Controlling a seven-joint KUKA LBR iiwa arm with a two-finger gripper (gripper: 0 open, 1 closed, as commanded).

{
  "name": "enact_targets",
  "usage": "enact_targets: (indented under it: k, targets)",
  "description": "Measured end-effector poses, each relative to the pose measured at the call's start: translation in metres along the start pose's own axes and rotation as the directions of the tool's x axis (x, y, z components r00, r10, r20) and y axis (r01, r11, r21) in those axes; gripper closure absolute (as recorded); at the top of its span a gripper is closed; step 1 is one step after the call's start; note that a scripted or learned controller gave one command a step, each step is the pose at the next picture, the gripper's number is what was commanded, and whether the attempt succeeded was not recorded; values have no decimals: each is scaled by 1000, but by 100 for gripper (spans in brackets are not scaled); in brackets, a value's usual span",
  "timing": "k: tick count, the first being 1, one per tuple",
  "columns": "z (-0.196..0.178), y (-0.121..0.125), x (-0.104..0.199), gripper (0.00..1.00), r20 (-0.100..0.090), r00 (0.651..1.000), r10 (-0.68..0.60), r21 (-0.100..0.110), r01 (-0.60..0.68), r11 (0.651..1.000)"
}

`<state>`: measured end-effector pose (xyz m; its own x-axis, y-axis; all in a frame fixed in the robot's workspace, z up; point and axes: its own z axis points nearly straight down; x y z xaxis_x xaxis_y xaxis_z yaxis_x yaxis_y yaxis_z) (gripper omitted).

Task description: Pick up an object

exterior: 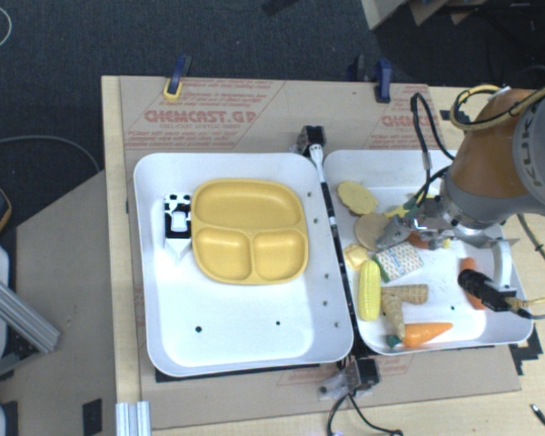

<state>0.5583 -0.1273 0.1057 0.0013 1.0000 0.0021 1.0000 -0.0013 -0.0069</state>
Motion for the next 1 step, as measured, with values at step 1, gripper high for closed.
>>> enact_targets:
  k: [1]
  targets:
    - [23, 0, 1, 0, 0, 1000, -1, -1, 1, 1000]
